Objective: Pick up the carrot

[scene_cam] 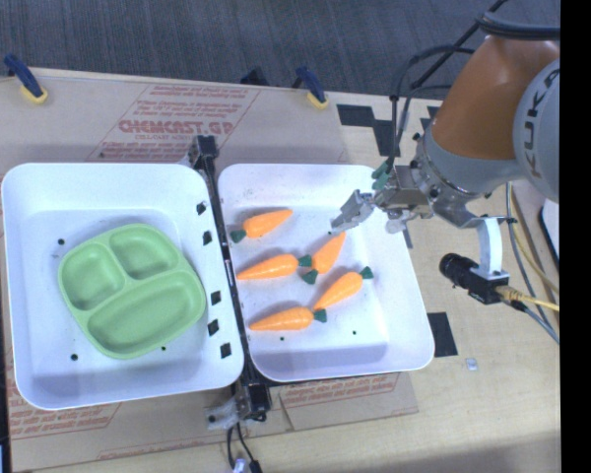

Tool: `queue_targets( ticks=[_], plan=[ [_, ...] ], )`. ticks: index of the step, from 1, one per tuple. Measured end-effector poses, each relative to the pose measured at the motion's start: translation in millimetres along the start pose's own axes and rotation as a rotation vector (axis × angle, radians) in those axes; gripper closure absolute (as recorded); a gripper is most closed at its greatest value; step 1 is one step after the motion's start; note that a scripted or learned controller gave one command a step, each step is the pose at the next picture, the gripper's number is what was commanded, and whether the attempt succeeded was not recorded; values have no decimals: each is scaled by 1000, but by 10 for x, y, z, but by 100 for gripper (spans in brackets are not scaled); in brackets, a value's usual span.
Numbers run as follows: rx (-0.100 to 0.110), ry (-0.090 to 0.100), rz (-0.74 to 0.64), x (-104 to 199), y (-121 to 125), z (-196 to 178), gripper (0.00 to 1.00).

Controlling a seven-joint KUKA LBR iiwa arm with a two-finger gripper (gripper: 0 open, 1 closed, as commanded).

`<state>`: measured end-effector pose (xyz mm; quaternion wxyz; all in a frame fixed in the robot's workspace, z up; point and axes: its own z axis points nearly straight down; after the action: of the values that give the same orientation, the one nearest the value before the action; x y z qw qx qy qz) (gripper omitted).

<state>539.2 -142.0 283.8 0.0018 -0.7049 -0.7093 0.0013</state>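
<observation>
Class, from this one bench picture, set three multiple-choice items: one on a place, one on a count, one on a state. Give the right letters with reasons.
1. Where is the green plate?
A. left bin
B. right bin
C. on the cardboard

2. How many carrots lie in the right bin?
A. three
B. five
C. seven

3. Where is the gripper?
A. over the right bin
B. over the green plate
C. off the bench

Answers: 1 A, the plate sits in the left bin. 2 B, five orange carrots can be counted. 3 A, it hangs above the carrot nearest the arm.
</observation>
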Motion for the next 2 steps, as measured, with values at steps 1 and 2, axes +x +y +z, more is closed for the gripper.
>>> queue_targets(
  ticks=[1, 2],
  plan=[
    [2, 1, 0, -407, 261, 1739, 0],
    [2, -1, -5, -409, 270, 1626, 100]
  ],
)
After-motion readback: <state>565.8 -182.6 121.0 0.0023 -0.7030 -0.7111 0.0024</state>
